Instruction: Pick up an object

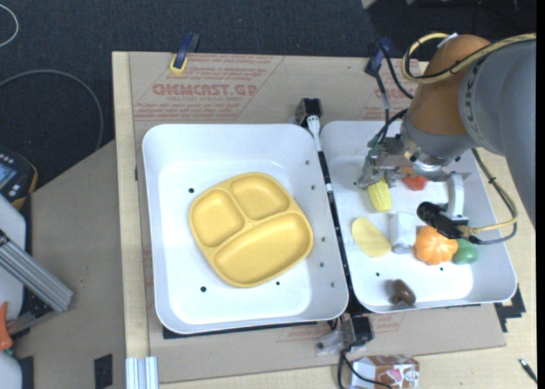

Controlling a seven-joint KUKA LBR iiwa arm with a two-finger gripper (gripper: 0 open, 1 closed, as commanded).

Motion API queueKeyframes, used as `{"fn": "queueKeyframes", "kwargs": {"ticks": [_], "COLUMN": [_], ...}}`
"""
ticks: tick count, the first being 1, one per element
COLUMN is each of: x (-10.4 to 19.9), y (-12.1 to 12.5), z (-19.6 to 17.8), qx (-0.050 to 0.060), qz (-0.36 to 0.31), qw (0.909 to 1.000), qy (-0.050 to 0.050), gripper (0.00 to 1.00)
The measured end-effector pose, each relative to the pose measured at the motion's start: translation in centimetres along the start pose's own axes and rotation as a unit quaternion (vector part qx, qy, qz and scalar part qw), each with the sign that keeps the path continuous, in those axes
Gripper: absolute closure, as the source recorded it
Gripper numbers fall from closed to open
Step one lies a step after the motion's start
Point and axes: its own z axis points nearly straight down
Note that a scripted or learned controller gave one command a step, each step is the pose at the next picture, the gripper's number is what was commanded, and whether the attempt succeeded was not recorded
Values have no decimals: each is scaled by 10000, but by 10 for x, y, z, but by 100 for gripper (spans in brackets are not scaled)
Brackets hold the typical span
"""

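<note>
My gripper (379, 173) hangs over the upper middle of the right bin (485, 285), reaching in from the right. Directly below its tip lies a small yellow corn cob (380, 198); whether the gripper touches it I cannot tell. A pale yellow piece (370, 237) lies just in front of the cob. An orange pumpkin-like toy (434, 246) with a green piece (466, 252) beside it sits at the right. A small red item (415, 181) peeks out under the wrist. A brown lump (400, 293) rests near the bin's front edge.
The left bin (170, 157) holds a yellow divided plate (250, 228) in its middle. The bins meet along a ridge (328, 200) just left of the gripper. Blue and yellow clamps (182, 54) hold the cardboard base at the back.
</note>
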Motion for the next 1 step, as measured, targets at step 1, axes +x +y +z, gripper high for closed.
{"fn": "queueKeyframes", "kwargs": {"ticks": [1], "x": [88], "y": [-17], "z": [-96], "qx": [-48], "qz": [-53], "qw": [10000], "qy": [18], "gripper": [100]}}
